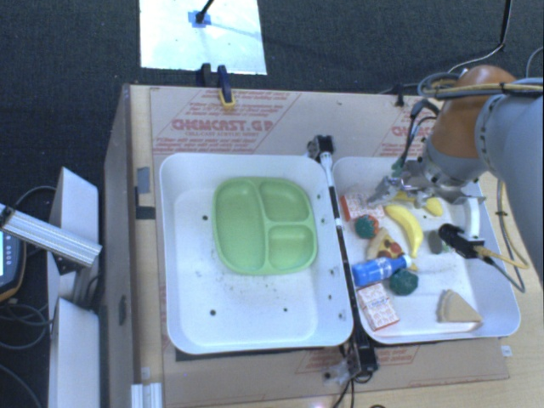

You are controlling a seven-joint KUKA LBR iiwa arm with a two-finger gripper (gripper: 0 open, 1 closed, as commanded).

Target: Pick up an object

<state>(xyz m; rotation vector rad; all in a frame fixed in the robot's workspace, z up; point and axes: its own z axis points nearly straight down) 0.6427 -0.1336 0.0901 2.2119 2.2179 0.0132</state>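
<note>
Although the left bin (183, 313) carries a green divided tray (263, 225), your pick has yet to happen: every object lies loose in the right bin (501, 308). The banana (407, 227) sits just below and left of the gripper (398, 182), apart from it. Whether that gripper is released or clenched, I cannot tell.

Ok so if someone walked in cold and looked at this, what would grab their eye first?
Probably the pale green divided plate, lying alone in the left bin. Next, the clutter in the right bin: a yellow banana, a blue bottle and a small red packet. The grey arm's hand hangs over that bin's far end.
</note>
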